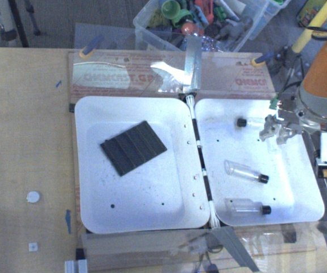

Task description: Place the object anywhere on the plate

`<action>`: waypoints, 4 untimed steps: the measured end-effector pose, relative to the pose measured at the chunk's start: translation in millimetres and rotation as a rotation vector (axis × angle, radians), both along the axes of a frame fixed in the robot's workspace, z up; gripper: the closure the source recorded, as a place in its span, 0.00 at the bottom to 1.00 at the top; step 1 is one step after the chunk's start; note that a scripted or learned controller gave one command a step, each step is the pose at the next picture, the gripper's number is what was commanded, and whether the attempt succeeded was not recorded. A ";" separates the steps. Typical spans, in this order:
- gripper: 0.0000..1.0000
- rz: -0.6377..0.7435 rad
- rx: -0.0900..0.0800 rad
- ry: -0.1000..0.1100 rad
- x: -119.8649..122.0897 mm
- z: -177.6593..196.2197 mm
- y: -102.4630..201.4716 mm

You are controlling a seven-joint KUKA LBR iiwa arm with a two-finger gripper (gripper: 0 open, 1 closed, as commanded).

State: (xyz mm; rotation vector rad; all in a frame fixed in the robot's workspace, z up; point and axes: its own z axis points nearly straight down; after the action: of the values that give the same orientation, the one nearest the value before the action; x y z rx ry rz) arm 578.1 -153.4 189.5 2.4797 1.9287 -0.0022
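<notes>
You are looking at a pincer too small and blurred to make out, so I cannot tell its state. The arm, cut off at the frame's right edge, is reaching over the right bin. Near the pincer, three clear tubes are lying: one just beside it, two nearer you. The dark ribbed plate is lying in the left bin, well apart from the pincer.

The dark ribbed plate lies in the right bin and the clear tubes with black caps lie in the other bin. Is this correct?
Not quite. The camera view shows the dark ribbed plate in the left bin; the clear tubes lie in the right bin.
</notes>
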 end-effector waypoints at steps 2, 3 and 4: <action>1.00 -0.241 0.000 -0.001 41.5 -5.2 165.9; 1.00 -0.131 0.002 0.004 -20.5 -5.5 240.8; 1.00 -0.220 0.000 0.000 30.2 -39.5 300.5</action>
State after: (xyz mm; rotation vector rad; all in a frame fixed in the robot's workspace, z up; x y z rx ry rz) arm 608.3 147.1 150.0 2.6767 1.6456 -0.0022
